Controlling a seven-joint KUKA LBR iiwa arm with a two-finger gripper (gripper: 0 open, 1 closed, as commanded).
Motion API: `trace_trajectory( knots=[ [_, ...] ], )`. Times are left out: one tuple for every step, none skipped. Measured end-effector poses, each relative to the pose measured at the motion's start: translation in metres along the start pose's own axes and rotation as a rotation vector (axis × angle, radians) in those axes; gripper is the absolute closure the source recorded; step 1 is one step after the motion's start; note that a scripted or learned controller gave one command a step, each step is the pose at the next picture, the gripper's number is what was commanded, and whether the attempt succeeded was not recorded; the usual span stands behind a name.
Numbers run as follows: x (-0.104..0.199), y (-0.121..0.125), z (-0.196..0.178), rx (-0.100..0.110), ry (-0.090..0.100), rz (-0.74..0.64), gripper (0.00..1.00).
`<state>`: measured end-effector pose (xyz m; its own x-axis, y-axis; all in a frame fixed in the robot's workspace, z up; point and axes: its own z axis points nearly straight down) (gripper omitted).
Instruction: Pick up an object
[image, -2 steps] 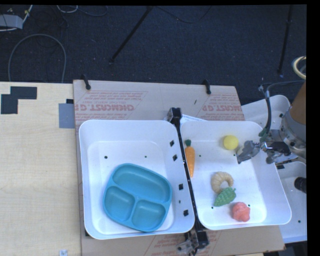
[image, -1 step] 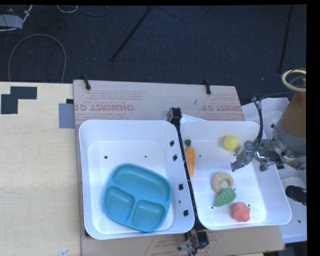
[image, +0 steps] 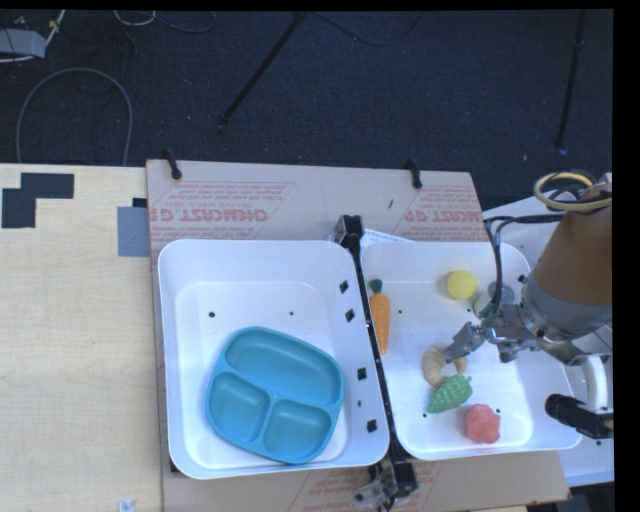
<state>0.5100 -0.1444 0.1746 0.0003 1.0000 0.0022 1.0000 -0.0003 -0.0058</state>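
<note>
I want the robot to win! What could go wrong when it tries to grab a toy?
The pincer hovers by the beige toy, which touches the green one. It might nudge both and lift neither. The toy carrot lies tight against the divider, which is probably awkward to grip. The yellow ball could roll away.

Both bins (image: 180, 300) are plain white; the left one holds a light blue divided tray (image: 275, 393). In the right lie an orange carrot (image: 380, 318) with a green top, a yellow ball (image: 461, 285), a beige piece (image: 434, 364), a bumpy green piece (image: 451, 393) and a pinkish-red piece (image: 482, 423). The table (image: 70, 360) is pale wood.
</note>
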Motion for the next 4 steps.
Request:
trace_trajectory(
  knots=[
    [0.006, 0.004, 0.061, 0.001, 0.0, 0.0, 0.0],
    [0.005, 0.003, 0.049, 0.0, 0.0, 0.007, 1.0],
    [0.013, 0.006, 0.003, -0.005, -0.002, -0.002, 1.0],
    [0.005, 0.006, -0.057, -0.006, -0.002, -0.001, 1.0]
  ],
)
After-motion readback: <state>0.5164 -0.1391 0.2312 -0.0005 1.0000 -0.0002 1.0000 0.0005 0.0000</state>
